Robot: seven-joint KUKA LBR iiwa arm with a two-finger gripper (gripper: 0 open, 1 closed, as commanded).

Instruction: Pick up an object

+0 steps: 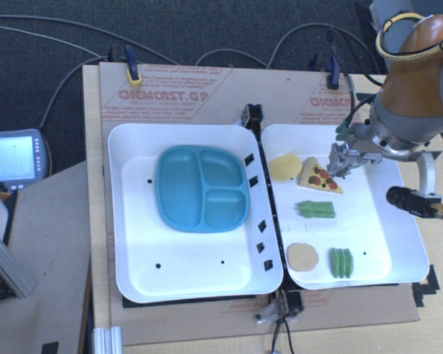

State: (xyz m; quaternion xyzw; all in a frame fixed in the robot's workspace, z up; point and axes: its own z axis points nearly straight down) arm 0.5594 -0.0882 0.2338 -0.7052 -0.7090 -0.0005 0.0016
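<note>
Nearest the camera, at the lower edge of the right bin [399, 257], you see a green pod piece [342, 262] with a round tan cookie [303, 257] just beside it at its 9 o'clock. At 12 o'clock from the cookie lies a green leafy piece [315, 209], and above that a pizza slice [320, 178], with a yellow chip [284, 167] just beside the slice at its 9 o'clock. Note the gripper [340, 162]: it hangs low over the right bin at the slice's 2 o'clock, at or just beside the slice's upper right edge. You cannot tell whether it is apart or together, and no item sits visibly between its tips. At 9 o'clock, the left bin [133, 271] carries a blue divided plate [203, 188], well apart from the gripper.
</note>
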